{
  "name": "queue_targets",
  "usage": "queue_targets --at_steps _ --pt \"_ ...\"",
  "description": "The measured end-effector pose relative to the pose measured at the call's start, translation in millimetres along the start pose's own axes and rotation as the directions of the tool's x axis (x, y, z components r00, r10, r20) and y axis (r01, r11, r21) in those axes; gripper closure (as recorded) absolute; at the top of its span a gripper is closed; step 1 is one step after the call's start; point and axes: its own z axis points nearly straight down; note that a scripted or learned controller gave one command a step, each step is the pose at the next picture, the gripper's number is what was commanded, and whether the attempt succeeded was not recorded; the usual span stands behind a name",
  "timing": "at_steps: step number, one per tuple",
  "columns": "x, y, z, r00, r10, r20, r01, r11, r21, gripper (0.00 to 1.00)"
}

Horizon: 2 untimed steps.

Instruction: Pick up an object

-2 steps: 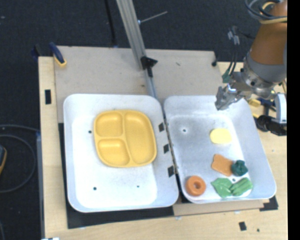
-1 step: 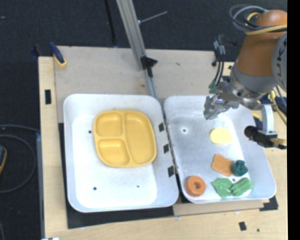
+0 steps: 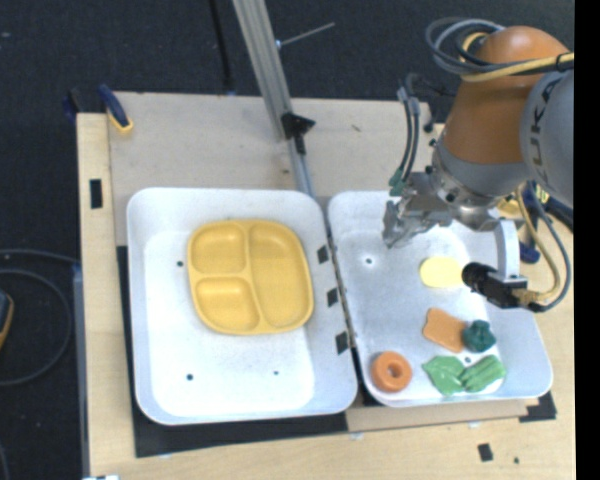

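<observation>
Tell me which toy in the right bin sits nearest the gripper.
The yellow disc. It lies just below and right of the gripper; the orange block, ring and green pieces lie lower.

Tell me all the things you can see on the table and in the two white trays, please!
Bench: one, tan, under both bins.
Left bin: one, white, left side of bench.
Right bin: one, white, right side of bench.
Divided plate: one, yellow, three compartments, middle of left bin.
Yellow piece: one, pale yellow, right bin, upper middle.
Orange block: one, orange, right bin, below the yellow piece.
Dark green piece: one, beside the orange block.
Ring: one, orange, near front edge of right bin.
Leafy pieces: light green cluster, front right of right bin.
Metal pole: one, grey, behind the bins.
Arm: one, grey and orange, from the right.
Gripper: one, over right bin's far end.
</observation>
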Motion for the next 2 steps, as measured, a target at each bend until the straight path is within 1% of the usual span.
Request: queue_targets --at_steps 1,2 --pt "50.6 -25.9 13.6 1.0 0.001 0.001 -0.001 1.0 0.002 1.0" --pt "97.2 -40.7 9.5 1.0 -0.002 -0.001 0.002 1.0 0.002 1.0"
